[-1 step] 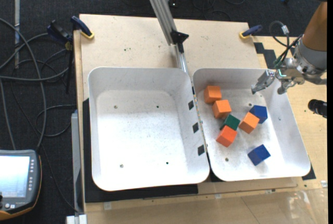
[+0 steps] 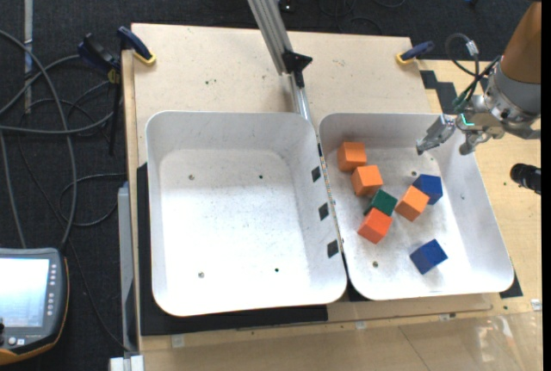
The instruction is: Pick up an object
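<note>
The right bin (image 2: 482,214) holds several small blocks. Two orange cubes (image 2: 351,156) (image 2: 368,180) lie toward its far left. A green block (image 2: 380,203) sits between another orange cube (image 2: 374,225) and an orange cube (image 2: 412,203) that touches a blue block (image 2: 428,187). A second blue block (image 2: 428,256) lies apart near the front. My gripper (image 2: 448,139) hangs over the bin's far right part, above and right of the blocks, fingers spread and nothing between them.
The left bin (image 2: 164,188) stands beside the right one. A slanted metal pole (image 2: 263,3) crosses the board behind the bins. Clamps (image 2: 138,46) (image 2: 415,52) sit at the board's far corners. Cables lie on the floor at left.
</note>
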Available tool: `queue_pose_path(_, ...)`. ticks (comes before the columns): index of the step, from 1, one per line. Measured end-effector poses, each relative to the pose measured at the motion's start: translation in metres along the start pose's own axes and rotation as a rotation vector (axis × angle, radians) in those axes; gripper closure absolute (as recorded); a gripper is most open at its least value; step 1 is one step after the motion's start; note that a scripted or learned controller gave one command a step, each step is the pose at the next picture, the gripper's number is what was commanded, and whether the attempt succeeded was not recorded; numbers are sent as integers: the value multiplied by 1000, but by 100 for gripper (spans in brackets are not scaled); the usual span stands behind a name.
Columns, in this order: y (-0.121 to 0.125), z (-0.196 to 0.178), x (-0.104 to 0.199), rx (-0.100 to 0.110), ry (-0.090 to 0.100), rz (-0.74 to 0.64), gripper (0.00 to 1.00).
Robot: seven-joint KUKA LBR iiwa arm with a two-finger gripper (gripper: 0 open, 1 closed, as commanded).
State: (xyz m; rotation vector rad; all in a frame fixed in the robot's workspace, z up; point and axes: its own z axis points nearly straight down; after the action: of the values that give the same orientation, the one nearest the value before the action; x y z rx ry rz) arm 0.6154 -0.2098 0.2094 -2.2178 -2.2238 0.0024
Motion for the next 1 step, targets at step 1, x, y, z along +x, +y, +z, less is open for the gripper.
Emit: queue_pose_path(1, -2, 62, -5, 4, 1, 3, 0)
